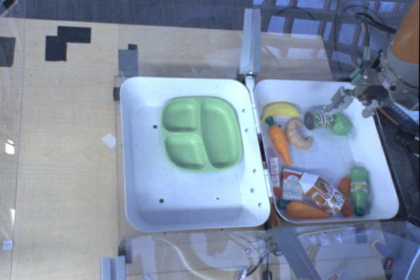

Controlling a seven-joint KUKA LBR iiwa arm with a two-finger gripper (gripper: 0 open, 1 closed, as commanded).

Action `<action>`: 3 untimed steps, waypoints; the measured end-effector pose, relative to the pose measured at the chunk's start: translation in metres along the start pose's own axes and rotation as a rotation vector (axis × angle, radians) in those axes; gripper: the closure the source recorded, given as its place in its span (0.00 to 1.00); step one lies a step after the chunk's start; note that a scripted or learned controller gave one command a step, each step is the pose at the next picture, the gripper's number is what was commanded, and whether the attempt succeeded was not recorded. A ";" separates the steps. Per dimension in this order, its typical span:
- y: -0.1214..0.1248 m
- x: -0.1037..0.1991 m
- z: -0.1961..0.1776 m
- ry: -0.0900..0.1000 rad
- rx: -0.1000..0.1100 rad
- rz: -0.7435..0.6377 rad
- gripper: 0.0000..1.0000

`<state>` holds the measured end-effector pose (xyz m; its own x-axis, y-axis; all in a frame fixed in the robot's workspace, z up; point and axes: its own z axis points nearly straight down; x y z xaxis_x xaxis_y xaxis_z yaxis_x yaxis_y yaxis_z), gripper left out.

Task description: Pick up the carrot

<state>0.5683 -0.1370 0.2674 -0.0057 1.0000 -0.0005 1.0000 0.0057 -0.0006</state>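
Plate (200, 133) in left bin (141, 206); carrot (279, 143) in right bin (387, 203), below banana (281, 111), left of croissant (298, 133).

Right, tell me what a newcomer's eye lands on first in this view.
First the bright green divided plate, alone in the left bin. Then the clutter in the right bin: a carrot by its left wall, a banana above it and a carton below. The gripper hangs over that bin's upper right.

arm (405, 42) cut off at right edge; carton (314, 190) hides part of lower carrot (307, 210).
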 end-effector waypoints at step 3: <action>0.020 0.049 0.168 -0.001 -0.021 -0.057 1.00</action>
<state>0.5881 -0.0884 0.0998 -0.0626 0.9980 -0.0016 0.9978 0.0626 0.0206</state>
